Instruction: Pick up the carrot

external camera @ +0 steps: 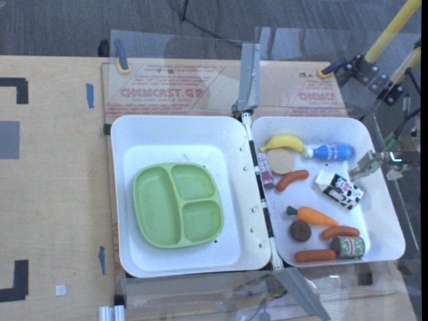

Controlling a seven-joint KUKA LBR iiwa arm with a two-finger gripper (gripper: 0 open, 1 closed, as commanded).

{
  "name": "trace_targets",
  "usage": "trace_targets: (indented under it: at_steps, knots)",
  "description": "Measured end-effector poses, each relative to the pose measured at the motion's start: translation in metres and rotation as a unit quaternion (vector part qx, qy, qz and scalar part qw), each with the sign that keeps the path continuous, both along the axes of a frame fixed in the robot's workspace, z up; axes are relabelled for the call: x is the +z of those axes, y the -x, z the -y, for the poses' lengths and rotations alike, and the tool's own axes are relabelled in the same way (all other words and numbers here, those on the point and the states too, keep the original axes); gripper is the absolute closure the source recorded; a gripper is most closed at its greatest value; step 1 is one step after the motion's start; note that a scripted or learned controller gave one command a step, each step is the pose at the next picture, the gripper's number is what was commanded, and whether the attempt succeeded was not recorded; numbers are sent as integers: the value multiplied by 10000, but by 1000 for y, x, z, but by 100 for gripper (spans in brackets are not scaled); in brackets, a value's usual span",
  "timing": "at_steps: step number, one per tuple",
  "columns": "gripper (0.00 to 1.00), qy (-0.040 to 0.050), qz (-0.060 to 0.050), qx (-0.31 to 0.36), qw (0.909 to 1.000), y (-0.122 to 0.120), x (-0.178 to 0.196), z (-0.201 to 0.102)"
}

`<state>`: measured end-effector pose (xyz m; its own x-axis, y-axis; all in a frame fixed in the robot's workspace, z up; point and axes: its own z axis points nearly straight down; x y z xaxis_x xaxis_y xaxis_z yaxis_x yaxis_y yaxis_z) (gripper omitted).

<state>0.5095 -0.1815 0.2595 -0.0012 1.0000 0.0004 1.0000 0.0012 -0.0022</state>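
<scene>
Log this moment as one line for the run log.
phase: before grasp | gripper: over right bin's right rim | carrot: lying in right bin, untouched | green plate: in left bin

Arm cut off by right frame edge; claw seen as a small metallic shape at the right bin's rim, finger state unreadable. Yellow struts at upper right truncated by frame edge. Print on small black-and-white carton too small to read. Label on green can illegible, partly overlapped by a sausage. Round tan item partly hidden under banana. Clear panel at worktop front edge blurred, cropped at bottom.
</scene>
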Motion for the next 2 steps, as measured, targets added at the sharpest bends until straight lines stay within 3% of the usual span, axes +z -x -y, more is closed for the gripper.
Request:
trace_targets:
  at_steps: [1, 2]
  knots:
    - [100, 2, -1, -6, 10000, 0, 9, 1]
    - [0, 1, -2, -8, 10000, 0, 9, 1]
